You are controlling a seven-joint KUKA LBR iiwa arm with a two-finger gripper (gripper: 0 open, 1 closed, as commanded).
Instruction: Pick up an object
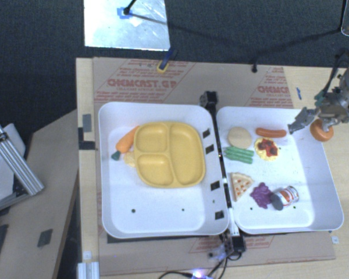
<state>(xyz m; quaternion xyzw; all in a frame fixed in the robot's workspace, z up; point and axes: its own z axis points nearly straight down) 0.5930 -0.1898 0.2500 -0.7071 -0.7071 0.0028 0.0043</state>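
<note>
The end effector (302, 121) is hovering over the right bin's (320, 173) upper right; its grip cannot be told. A red-orange sausage (271, 133) is lying nearby inside.

Left bin (113, 214): tray (166, 154) central, carrot (125, 140) touching its left edge | Right bin (323, 211), relative to pasta (266, 149): sausage (271, 133) just behind; bun (240, 137) left; beans (239, 154) left-front; pizza (241, 185), grapes (260, 194), can (285, 197) in front | Gripper (305, 120) right-behind pasta.
</note>
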